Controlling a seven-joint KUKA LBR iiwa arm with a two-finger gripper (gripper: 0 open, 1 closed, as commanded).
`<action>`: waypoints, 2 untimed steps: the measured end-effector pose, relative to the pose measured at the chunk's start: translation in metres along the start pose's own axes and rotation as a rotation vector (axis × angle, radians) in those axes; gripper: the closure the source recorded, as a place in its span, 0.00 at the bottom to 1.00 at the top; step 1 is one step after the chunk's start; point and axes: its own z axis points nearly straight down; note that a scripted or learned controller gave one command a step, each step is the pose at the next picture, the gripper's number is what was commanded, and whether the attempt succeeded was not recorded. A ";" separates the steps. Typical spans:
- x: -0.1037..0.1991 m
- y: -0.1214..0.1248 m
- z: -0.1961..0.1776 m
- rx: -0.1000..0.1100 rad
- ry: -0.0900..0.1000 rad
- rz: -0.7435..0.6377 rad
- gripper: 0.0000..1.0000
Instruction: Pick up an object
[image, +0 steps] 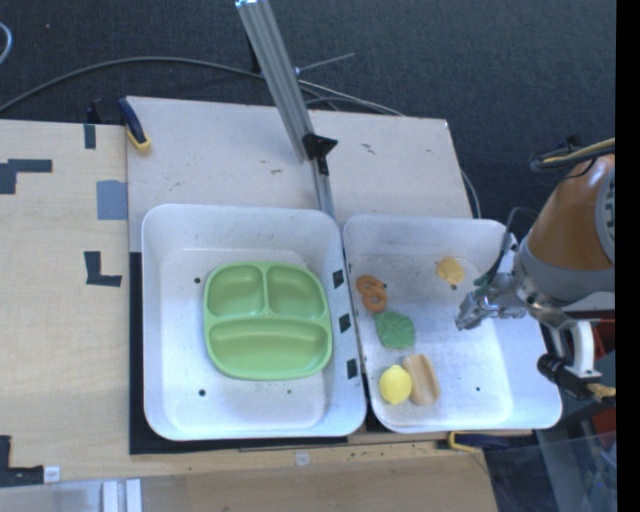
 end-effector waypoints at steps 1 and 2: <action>0.003 0.000 -0.042 0.000 0.000 0.000 1.00; 0.003 0.001 -0.095 -0.002 0.000 -0.001 1.00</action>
